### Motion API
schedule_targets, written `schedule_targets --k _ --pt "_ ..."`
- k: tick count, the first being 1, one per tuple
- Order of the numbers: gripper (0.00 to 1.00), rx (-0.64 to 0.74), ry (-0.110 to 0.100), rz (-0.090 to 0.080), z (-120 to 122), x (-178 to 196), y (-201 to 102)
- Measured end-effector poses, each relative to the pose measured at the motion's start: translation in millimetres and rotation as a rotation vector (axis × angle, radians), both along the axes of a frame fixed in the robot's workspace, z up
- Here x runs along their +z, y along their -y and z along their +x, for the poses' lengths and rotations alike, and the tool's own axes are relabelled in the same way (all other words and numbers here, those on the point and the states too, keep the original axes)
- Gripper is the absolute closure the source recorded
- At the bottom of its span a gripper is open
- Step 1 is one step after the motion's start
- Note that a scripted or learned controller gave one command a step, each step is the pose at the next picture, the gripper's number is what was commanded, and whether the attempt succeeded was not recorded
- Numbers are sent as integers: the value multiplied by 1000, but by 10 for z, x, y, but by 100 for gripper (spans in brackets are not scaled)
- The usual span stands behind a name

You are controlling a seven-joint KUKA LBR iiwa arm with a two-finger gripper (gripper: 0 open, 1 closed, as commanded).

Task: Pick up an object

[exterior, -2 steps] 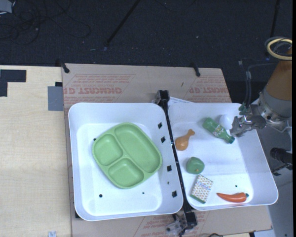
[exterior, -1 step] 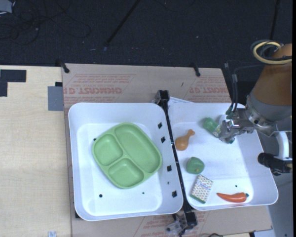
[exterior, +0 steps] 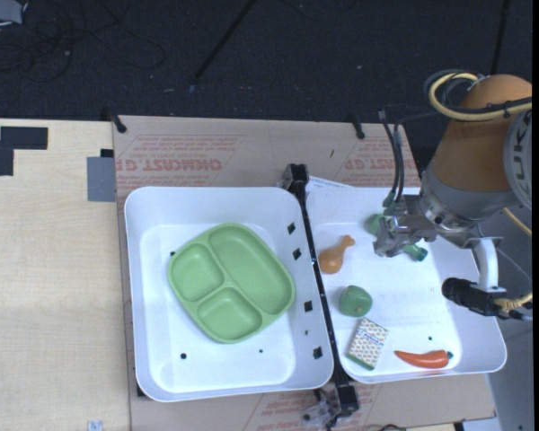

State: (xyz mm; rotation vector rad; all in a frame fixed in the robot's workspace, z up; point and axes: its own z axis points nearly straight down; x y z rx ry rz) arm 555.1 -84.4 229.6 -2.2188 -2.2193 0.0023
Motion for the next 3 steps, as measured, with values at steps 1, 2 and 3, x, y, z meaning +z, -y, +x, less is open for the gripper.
schedule_targets --k 1,2,3 --pt "100 1 0 0 -56 84 -537" --pt "100 3 -1 0 -87 -27 -1080" --pt "100 1 -1 -1 -222 -126 -1546"
